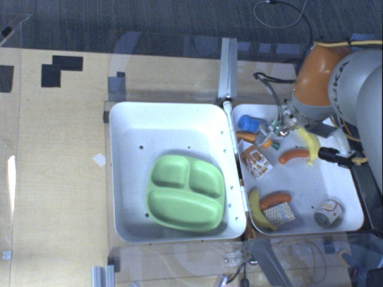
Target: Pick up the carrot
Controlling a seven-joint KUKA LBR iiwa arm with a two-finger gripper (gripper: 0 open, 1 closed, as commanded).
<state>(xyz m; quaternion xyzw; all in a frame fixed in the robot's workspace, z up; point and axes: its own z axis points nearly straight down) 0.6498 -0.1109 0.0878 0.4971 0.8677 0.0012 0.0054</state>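
Note:
The carrot (pixel 249 138) is a thin orange piece lying near the left wall of the right bin (pixel 353 220), just below a blue object (pixel 248 123). My gripper (pixel 274 130) reaches down from the grey and orange arm (pixel 323 76) and sits at the carrot's right end, very close to it or touching it. The gripper's metal parts hide that end of the carrot. I cannot see whether the carrot is between the fingers.
The right bin also holds a printed packet (pixel 256 161), a red sausage (pixel 292 155), a yellow banana (pixel 309 143), a second banana (pixel 257 211), another sausage (pixel 274 199), a small block (pixel 282 213) and a can (pixel 328 211). A green divided plate (pixel 185 191) lies in the left bin (pixel 131 130).

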